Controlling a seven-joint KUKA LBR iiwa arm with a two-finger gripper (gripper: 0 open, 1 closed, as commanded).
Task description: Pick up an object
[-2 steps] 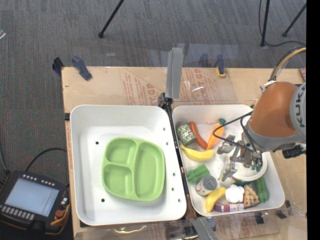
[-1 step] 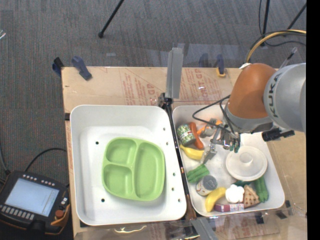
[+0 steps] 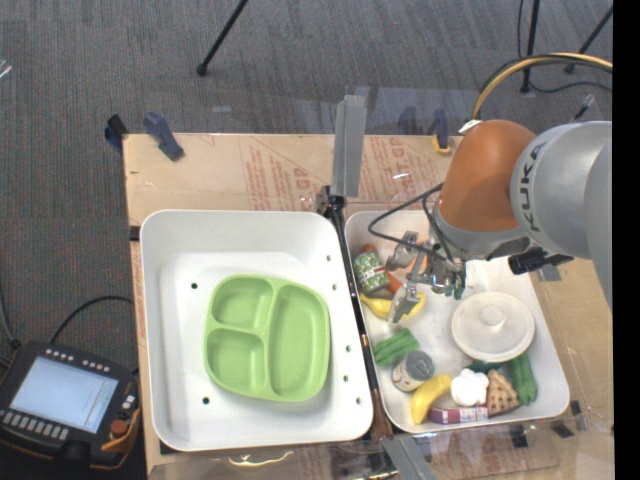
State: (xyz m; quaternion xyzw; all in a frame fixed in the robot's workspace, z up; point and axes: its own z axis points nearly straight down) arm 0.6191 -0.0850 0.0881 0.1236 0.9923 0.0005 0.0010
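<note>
Tool (image 3: pixel 408 306) hangs low over a banana (image 3: pixel 385 306) in the right bin (image 3: pixel 556 353); I cannot tell its state, so nothing looks lifted yet.

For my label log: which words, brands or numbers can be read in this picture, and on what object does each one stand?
"KUKA": on the grey robot arm, running vertically.
Red print on the brown cardboard sheet: too faint to read.
Labels on the small green can and the round tin: too small to read.

left bin (image 3: pixel 170 258): just the green tray (image 3: pixel 268 338), loads of room | right bin (image 3: pixel 556 368): crammed with toys, white lid (image 3: pixel 491 326) hogging the middle
</note>
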